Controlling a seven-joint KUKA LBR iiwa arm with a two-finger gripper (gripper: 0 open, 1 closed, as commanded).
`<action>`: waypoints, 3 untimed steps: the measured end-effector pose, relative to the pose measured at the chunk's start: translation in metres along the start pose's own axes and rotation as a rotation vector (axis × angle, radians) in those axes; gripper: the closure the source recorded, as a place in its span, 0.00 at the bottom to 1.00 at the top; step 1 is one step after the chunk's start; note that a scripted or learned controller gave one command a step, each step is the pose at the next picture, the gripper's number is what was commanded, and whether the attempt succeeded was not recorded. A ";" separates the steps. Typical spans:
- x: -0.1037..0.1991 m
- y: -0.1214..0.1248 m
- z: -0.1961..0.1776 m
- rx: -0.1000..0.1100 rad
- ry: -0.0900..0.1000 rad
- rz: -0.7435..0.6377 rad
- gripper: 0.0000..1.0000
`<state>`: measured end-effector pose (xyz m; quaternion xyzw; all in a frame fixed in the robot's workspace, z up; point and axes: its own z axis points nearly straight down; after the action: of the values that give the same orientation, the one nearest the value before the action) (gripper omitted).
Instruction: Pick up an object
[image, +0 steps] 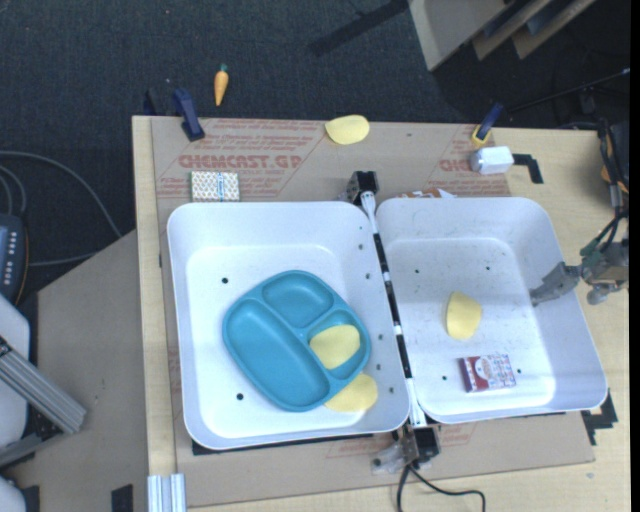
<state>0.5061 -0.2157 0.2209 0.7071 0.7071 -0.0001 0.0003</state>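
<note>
Bench (150, 300) front edge is closest to us, brown board with printed lettering, carrying the left bin (200, 250) and the right bin (520, 225) side by side. The gripper (560, 283) sits low over the right bin's right wall, and whether it is spread or closed I cannot tell from up here. Nothing visible in its grasp.

Best target, I'd say, is the yellow piece (463, 315) lying alone mid-floor in the right bin, nearest the arm. It wants a straight drop, centred, and a squeeze across the narrow width. The small packet (487, 372) just below it lies flat and looks harder to get under.

Over in the left bin, a blue divided plate (270, 350) holds a second yellow piece (335, 345) in one compartment, a third (353, 394) touching its rim. Those raised edges would crowd any approach.

Dark floor (80, 90) surrounds it all, a little toy carrot (221, 85) on it.
</note>
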 end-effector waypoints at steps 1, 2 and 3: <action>0.094 0.070 0.045 -0.001 0.001 -0.002 0.00; 0.104 0.064 0.137 0.001 0.001 0.000 0.00; 0.113 0.032 0.137 0.003 0.002 0.000 0.00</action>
<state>0.5378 -0.1033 0.0842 0.7072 0.7070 -0.0005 -0.0014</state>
